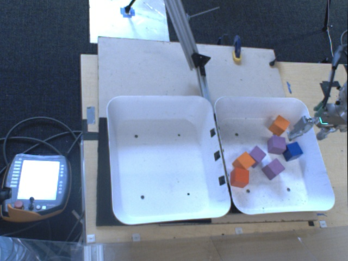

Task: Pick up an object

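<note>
Gripper first: mine (302, 127) hangs over the right edge of the right bin (304, 203), and at this slant the tip is a small grey blur, so I cannot tell how it is set; nothing shows between it and the blocks. Going left to right, the left bin (163, 211) is not where my work lies, and everything I could take sits in the right one. At the left of the cluster a red block (240, 176) touches an orange block (244, 160) above it. Just right of those are three purple blocks (257, 154), (273, 168), (277, 144), packed close. Farther right a blue block (293, 150) stands beside the upper purple one, and a second orange block (279, 125) sits apart at the top. I judge that the step in hand is choosing and lining up a target. The upper orange block looks best: it has free space on most sides and is near my tip. I should centre over it, turn to match its faces, and come straight down. The blue one is near too, but its purple neighbour could catch a finger or get pushed.
</note>
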